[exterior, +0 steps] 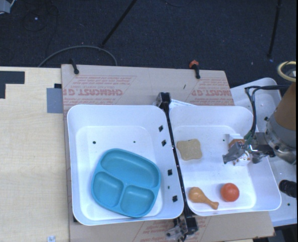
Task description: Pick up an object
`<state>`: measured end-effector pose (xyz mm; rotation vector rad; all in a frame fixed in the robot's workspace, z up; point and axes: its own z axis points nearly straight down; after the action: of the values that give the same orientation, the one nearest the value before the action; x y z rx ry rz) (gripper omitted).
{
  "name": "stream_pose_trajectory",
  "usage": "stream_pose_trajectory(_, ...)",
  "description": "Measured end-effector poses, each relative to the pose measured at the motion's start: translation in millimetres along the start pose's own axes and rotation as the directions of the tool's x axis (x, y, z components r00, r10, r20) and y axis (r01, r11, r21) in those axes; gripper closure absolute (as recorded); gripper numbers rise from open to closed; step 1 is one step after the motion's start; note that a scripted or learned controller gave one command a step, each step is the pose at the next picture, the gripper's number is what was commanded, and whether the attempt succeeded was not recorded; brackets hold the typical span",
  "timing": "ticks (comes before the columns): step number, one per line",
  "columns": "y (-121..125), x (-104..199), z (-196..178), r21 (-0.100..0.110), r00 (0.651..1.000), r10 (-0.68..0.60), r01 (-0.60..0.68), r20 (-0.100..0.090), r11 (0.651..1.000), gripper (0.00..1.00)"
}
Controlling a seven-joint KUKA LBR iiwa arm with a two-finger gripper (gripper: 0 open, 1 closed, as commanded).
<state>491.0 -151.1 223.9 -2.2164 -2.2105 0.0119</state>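
Two white bins sit side by side, and in the right bin (209, 120) the gripper (234, 154) hovers above the tomato (230, 191), apparently holding nothing, its opening unclear, so the pick looks undone.

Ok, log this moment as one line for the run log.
gripper: over right bin | holding: unclear | right bin: tomato, drumstick, bread slice | left bin: blue tray

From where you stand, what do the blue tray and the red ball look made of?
The blue tray looks like moulded plastic: even colour, soft sheen, rounded compartments. The red ball seems smooth plastic or rubber, perhaps a toy tomato; a faint highlight shows, but the view is too small to be sure.
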Motion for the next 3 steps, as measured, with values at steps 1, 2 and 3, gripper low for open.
stream_pose_trajectory(1, 2.4, -0.1, -5.4, -0.012, 1.000, -0.002, 0.002, 0.003, 1.000, 0.00)
stream_pose_trajectory(2, -5.1, 1.0, 55.9, -0.005, 1.000, -0.002, 0.002, -0.001, 1.000, 0.00)
stream_pose_trajectory(3, -6.5, 0.4, 120.3, -0.004, 1.000, -0.002, 0.002, -0.001, 1.000, 0.00)
